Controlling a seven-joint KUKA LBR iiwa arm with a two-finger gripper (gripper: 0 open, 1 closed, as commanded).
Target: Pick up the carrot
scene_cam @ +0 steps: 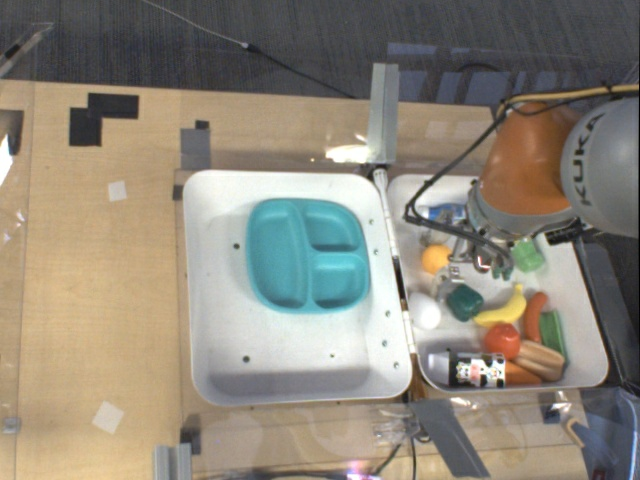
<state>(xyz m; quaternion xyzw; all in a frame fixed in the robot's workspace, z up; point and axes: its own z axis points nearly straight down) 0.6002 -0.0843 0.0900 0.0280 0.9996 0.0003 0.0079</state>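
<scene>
Carrot, slim orange tapered one (537,313), lies just beyond gripper (478,259), whose opening we cannot tell; we should approach along its length, avoiding yellow banana (503,309).

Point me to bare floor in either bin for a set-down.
Left bin: bare white floor on all sides of the teal divided plate, widest along the near edge. Right bin: crowded, with orange ball, white ball, banana, tomato, carrot and bottle packed under the gripper.
</scene>
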